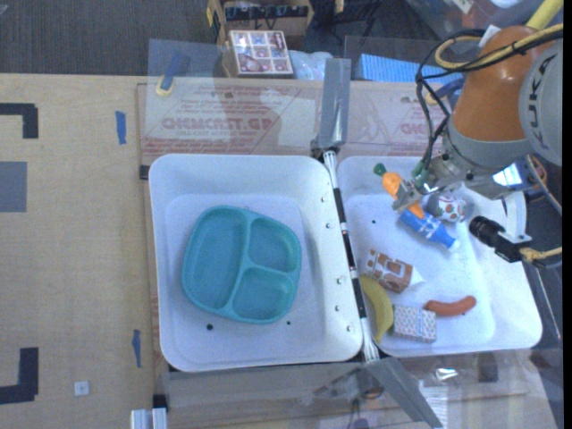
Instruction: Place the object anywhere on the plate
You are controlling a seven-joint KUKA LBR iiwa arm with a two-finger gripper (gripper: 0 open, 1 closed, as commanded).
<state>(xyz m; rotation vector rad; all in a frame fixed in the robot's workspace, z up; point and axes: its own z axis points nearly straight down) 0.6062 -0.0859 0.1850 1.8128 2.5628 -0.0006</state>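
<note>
— Where is your pincer against the right bin?

— My pincer (420,189) hangs over the far part of the right bin (514,329), close to its back wall. Whether it is spread or pressed together I cannot tell; my own wrist covers it.

— What lies by it?

— A small carrot (390,182), orange with a green top, sits just beside the pincer on the divider side. A blue tube (428,227) lies slanted just on the near side of the pincer, and a small pale cup (450,209) touches the tube.

— Any open floor in that bin?

— Some bare white floor in the middle. Nearer the front rim lie a brown patterned packet (389,272), a curved yellow banana (379,307) along the divider, a little printed box (416,323) and a smooth reddish sausage (450,307).

— And the plate?

— The plate (241,264) is teal, smooth, with rounded corners and three hollows. It lies in the middle of the left bin (179,186), well apart from the right bin's things, bare white floor all round it
</note>
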